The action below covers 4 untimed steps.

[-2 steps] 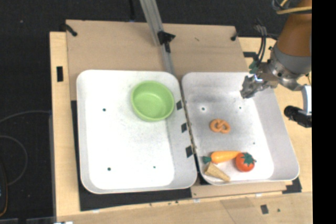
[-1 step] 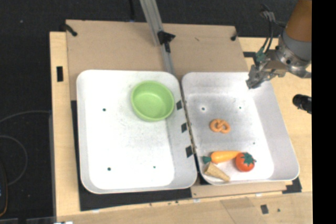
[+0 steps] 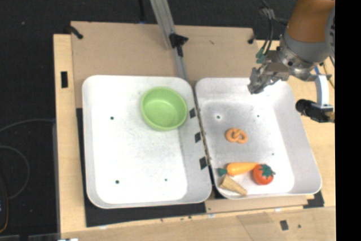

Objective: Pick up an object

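Over right bin's [image 3: 293, 115] far edge: hand [image 3: 258, 84] | pretzel [image 3: 237, 135] mid-bin (well apart)

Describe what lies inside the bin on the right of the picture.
Inside the right bin lie an orange pretzel, a yellow-orange carrot, a red tomato and a tan wedge. The gripper hides part of the bin's far corner.

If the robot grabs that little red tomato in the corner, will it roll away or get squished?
The tomato looks round, so a nudge could roll it, though the orange carrot beside it and the bin wall may stop it. It looks like a smooth, shiny toy, so it probably won't squish but might slip from the end effector. It seems small, so likely light.
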Each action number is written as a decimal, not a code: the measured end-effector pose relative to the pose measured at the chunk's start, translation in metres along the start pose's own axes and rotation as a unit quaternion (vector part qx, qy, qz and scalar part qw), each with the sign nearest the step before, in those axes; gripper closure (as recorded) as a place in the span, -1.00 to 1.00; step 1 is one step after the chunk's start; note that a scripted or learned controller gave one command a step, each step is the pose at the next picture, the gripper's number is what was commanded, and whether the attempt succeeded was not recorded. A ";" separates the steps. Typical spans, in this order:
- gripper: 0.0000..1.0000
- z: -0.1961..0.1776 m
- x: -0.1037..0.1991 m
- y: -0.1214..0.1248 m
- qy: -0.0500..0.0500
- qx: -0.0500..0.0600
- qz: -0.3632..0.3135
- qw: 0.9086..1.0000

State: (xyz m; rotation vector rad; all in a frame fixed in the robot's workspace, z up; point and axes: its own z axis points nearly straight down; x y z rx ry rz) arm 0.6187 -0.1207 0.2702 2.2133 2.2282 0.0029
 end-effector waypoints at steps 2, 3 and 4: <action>1.00 0.016 0.117 -0.007 0.000 0.001 0.000 1.000; 1.00 0.031 0.164 -0.012 0.000 0.001 0.002 1.000; 1.00 0.036 0.207 -0.019 0.000 0.001 0.002 1.000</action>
